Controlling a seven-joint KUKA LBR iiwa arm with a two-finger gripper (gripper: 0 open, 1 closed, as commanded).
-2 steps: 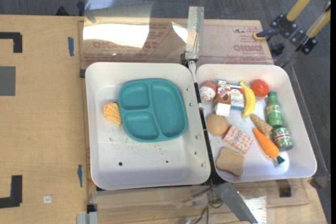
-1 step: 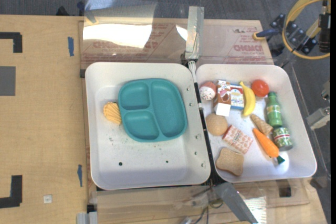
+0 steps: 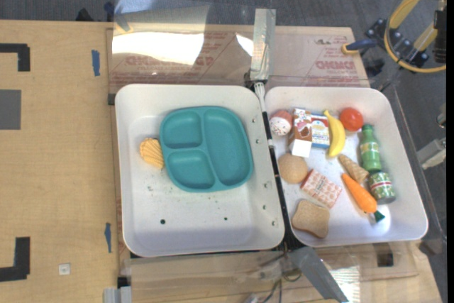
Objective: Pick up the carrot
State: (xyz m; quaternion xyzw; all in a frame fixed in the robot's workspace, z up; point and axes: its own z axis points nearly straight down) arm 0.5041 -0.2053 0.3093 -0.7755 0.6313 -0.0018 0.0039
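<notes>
Carrot (image 3: 360,194) lying lower right of frame in right bin (image 3: 408,227), long axis running upper-left to lower-right, green tip lowest; gripper state: cannot tell.

Glossy plastic carrot (image 3: 360,194); smooth matt teal plate (image 3: 206,148).

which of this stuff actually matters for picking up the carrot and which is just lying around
Belongs to the job:
carrot, in the right bin

Just lying about:
banana
tomato
green bottle
bread slice
teal divided plate, in the left bin
shell-shaped piece beside the plate
</notes>
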